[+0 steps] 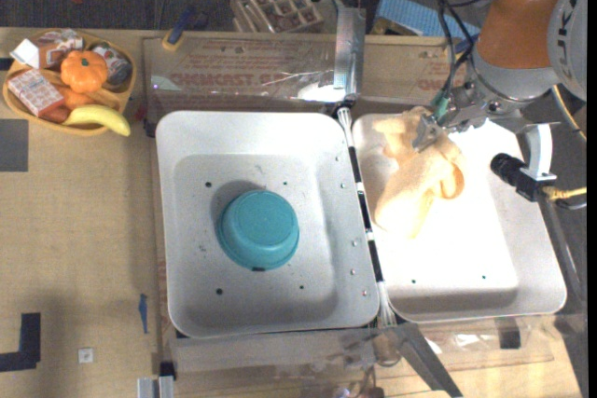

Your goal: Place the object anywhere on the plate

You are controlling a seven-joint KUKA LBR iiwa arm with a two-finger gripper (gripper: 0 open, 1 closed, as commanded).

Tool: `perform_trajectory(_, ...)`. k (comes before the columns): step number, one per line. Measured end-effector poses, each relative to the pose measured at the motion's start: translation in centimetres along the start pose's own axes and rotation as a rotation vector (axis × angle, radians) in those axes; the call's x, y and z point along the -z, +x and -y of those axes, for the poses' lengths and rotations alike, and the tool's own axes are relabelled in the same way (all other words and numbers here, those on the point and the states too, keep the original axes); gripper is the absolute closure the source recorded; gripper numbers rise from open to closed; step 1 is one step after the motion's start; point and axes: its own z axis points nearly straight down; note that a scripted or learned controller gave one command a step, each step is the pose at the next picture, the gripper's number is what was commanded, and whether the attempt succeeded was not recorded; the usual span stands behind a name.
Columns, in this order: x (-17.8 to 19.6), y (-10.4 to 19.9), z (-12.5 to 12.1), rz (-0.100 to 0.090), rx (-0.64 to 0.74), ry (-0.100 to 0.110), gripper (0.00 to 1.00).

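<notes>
The arm [536, 5] reaches in over the right bin [494, 280], its end effector [437, 124] at the upper end of a pale yellow cloth-like object [415, 177] with an orange loop. The object seems to hang or drape from the end effector, but whether the fingers are closed on it cannot be told from this angle. By the look of it, the pick-and-lift step is in hand; the carry has not begun.

The next move calls for lifting the object clear of the divider between the bins and carrying it left over the teal plate [259, 228].

That plate sits alone near the middle of the left bin [187, 144]. On the desk [75, 238], the far-left corner holds a small yellow bowl [23, 102] of toy food.
</notes>
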Motion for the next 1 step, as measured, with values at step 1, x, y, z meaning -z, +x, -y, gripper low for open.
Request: perform_trajectory(1, -0.93, 4.52, -1.08, -0.003, 0.399, 0.002, 1.0)
